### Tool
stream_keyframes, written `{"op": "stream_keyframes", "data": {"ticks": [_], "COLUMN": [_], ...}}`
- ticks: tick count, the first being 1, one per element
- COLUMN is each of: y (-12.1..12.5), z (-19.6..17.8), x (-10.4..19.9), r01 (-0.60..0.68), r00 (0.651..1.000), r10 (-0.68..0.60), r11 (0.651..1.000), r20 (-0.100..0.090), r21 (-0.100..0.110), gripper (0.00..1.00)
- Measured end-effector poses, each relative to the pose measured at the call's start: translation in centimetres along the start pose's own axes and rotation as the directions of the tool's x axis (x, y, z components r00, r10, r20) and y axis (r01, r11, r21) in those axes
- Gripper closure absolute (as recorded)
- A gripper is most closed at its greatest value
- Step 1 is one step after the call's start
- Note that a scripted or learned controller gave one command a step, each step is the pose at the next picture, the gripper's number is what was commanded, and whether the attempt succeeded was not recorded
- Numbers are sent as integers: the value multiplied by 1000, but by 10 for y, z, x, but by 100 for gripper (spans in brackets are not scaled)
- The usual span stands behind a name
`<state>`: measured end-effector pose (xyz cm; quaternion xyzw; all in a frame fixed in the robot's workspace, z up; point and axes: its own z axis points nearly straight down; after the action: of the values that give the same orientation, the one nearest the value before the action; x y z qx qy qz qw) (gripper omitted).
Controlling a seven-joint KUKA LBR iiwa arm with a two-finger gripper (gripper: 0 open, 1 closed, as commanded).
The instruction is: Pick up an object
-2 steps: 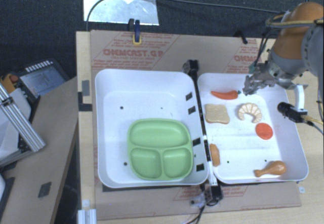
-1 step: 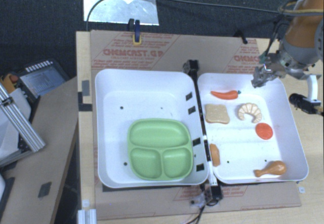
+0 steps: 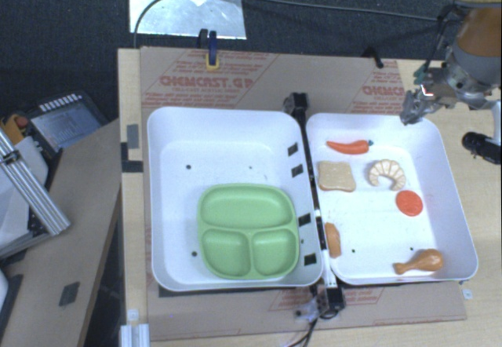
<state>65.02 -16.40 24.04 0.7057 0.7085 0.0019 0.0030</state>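
The right bin [image 3: 451, 180] holds a red chili pepper [image 3: 347, 147], a slice of toast [image 3: 336, 176], a pale shrimp [image 3: 388, 173], a red tomato slice [image 3: 409, 202], a drumstick [image 3: 420, 261] and an orange piece [image 3: 332, 239] by the left wall. My gripper [image 3: 413, 108] hangs above the bin's far right corner, up and to the right of the pepper and apart from every item. Nothing shows between its fingers.
The left bin [image 3: 169, 149] carries a green three-compartment plate [image 3: 248, 230]. Black clips [image 3: 297, 102] sit along the divider between the bins. A cardboard sheet [image 3: 235, 78] lies under both bins, with a cable [image 3: 314, 4] running behind.
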Motion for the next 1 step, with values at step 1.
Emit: {"op": "stream_keyframes", "data": {"ticks": [1], "y": [-3], "z": [-6], "x": [62], "r01": [6], "r00": [1000], "r10": [-6], "r11": [1000], "r20": [-3], "r21": [3], "gripper": [100]}}
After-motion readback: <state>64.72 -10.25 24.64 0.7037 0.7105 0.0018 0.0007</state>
